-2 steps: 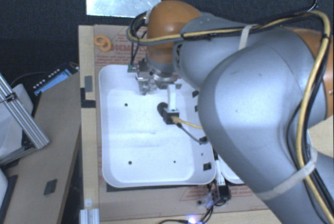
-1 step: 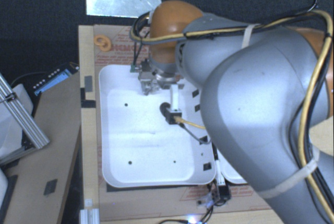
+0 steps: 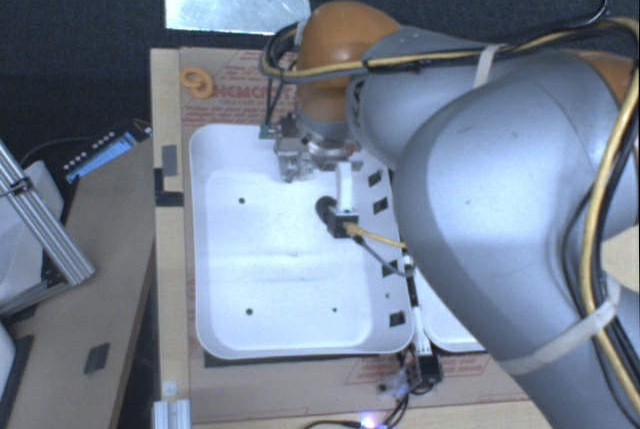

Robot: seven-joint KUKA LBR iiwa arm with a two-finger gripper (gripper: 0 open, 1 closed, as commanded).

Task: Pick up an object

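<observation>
Nearest the lens looms the broad grey metal arm (image 3: 500,217), which covers most of the right-hand shallow white plastic bin (image 3: 452,341), so that just a sliver of that bin's near edge can be made out. Past its orange band (image 3: 335,37) the wrist turns down to the small metal two-finger gripper (image 3: 291,161), which hangs close over the far edge of the left-hand shallow white plastic bin (image 3: 225,337), a little toward that bin's far right corner. Whether the claw is wide or narrow cannot be told at this slant, and nothing can be seen held in it. Where the object to be picked lies cannot be told either. The open floor of the left bin carries a few tiny dark dots, which look more like holes than goods. A small dark lump (image 3: 328,210) sits by the bin's right edge with a thin yellow cable (image 3: 375,237) running off it, and it reads as a fitting on the rim, not a loose item. To do this step well, I judge the claw should first be confirmed spread. It should come down only over a definite item, square to the bin floor. It should stay off the far wall, where a closing grasp would likely pinch the rim or slide away.
</observation>
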